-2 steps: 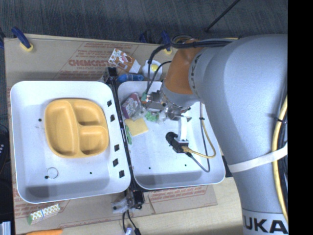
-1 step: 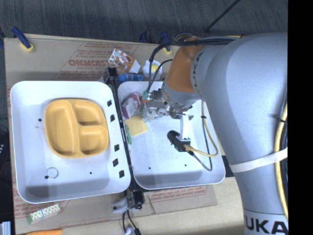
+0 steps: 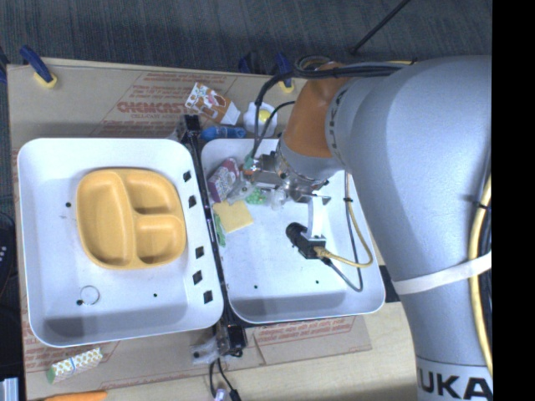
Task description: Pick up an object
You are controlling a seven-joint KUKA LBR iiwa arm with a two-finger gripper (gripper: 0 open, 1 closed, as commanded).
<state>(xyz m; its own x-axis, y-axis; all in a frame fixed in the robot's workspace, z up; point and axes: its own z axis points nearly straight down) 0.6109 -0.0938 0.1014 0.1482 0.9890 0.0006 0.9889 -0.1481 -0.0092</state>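
The grey arm with its orange band reaches over the right bin from the right. My gripper is low in that bin's far left part, largely hidden under the wrist. A purple packet lies just left of it, and a small green item is right at it. A flat yellow block rests in front of the packet, near the bin's left wall. I see nothing clearly held.
The left bin holds a yellow divided plate. A black part on a yellow cable hangs over the middle of the right bin. Behind the bins lie a snack packet and a blue object.
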